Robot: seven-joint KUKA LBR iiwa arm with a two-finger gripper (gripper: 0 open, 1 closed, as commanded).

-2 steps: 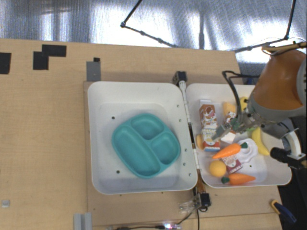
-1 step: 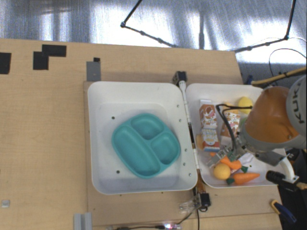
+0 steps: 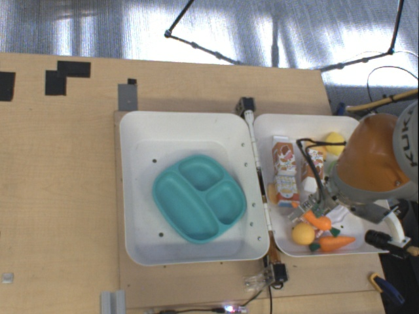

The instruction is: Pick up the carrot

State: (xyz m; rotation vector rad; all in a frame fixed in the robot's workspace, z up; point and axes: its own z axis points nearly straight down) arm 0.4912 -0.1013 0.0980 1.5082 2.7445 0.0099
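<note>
A tan wooden bench (image 3: pixel 59 175) holds two white bins (image 3: pixel 131 175). The gripper (image 3: pixel 321 205) hangs over a carrot (image 3: pixel 319 222); I cannot tell its grip. Behind is shiny grey floor (image 3: pixel 98 18).

2 carrots (image 3: pixel 336 243) in the right bin (image 3: pixel 288 246), near-right part, both orange w/ green tops. One lies flat along the near wall, roughly horiz., tip pointing right, green end left, just beside a yellow round fruit (image 3: pixel 302 234). 2nd carrot (image 3: pixel 318 221) sits just far of it, tilted diag., right under the arm's wrist; partly hidden, can't tell if it's gripped.
</note>
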